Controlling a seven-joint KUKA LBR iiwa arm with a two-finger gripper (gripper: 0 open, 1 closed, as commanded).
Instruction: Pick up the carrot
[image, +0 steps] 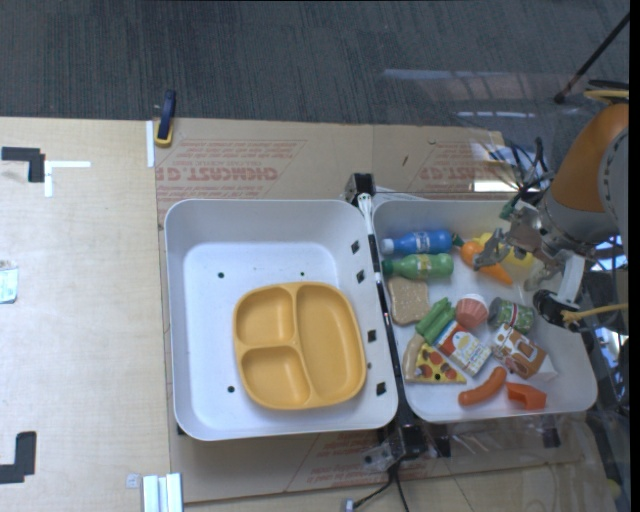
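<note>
- I see two white bins side by side: left bin (200, 330) carries a yellow three-section plate (298, 345); right bin (575, 385) is packed with toy food.
- The arm (590, 170) comes in from the right, orange band on top, upper part cut off by the frame edge.
- Gripper (492, 258) sits low over the top right of the right bin, right on a yellow-and-orange toy (505, 262) that I can't identify from here.
- Can't tell whether the fingers are spread or pressed together; wrist and cabling blur them, and I see nothing clearly pinched.
- Near the gripper, to its left: blue bottle (420, 242) lying flat, green bottle (422, 266) just below and parallel.
- Below those: bread slice (408, 300), green vegetable (434, 320), red-and-white round piece (471, 311), small printed boxes (512, 335) crowded together, pizza slice (436, 365) against the bin's left wall.
- Carrot (526, 397), as best I read it: the small orange wedge at the bottom right of the right bin, just right of the reddish sausage (483, 387).
- It's small and low contrast, so I'm not certain.
- Carrot lies well apart from the gripper, at the opposite end of the bin, with the box cluster between them.
- Cardboard sheet (230, 165) under the bins; wooden bench (75, 330) at left.
</note>
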